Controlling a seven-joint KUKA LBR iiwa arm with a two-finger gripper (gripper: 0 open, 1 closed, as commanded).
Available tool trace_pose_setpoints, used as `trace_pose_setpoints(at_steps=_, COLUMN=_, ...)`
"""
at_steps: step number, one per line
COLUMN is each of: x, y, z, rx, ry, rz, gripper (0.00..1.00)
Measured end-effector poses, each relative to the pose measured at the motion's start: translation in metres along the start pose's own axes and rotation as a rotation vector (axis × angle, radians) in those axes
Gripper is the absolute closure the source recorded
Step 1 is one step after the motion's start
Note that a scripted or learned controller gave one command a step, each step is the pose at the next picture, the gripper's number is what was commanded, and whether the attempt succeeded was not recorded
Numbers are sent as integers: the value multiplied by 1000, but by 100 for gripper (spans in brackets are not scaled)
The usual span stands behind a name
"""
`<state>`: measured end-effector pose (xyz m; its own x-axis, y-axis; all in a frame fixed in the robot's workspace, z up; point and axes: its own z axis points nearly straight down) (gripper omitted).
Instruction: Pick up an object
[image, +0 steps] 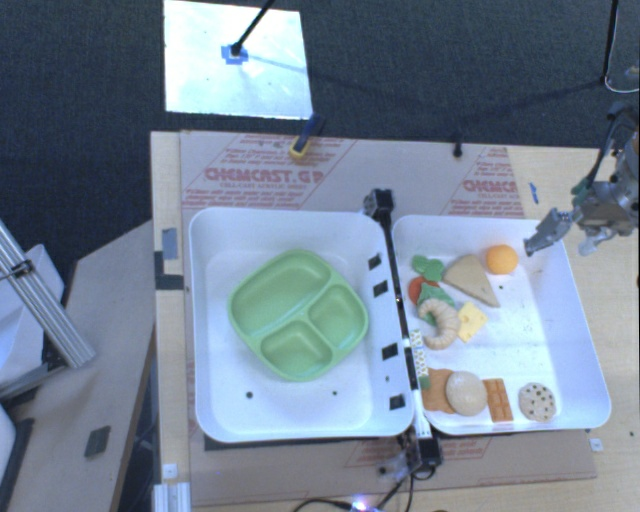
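— Claw?
— My claw (562, 228) hangs over the right bin's (572, 330) two o'clock corner. Fingers spread, nothing between them.
— Nearest object?
— Orange ball (502, 259), at my eight o'clock, apart from me, just beside the tan wedge (472, 279).
— Farther out?
— Shrimp (440, 322), yellow cube (470, 321), cookie (537, 401). The left bin (215, 400) bears a green divided plate (298, 314).

A grey metal gripper (556, 232) is seen at the frame's right edge, built of pale, angular blocks. A thin dark cable (612, 45) is looped above it, and a tan patch is glimpsed on the wrist.
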<state>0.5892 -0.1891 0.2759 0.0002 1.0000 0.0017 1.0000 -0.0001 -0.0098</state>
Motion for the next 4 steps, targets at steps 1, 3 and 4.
trace_pose_setpoints(at_steps=1, x=1, y=2, z=-7, rx=-12, ry=-2, rz=-3, gripper=0)
trace_pose_setpoints(at_steps=3, x=-5, y=7, z=93, rx=-10, ry=-2, rz=-1, gripper=0)
trace_pose_setpoints(at_steps=4, x=-7, y=5, z=135, rx=-10, ry=-2, rz=-1, gripper=0)
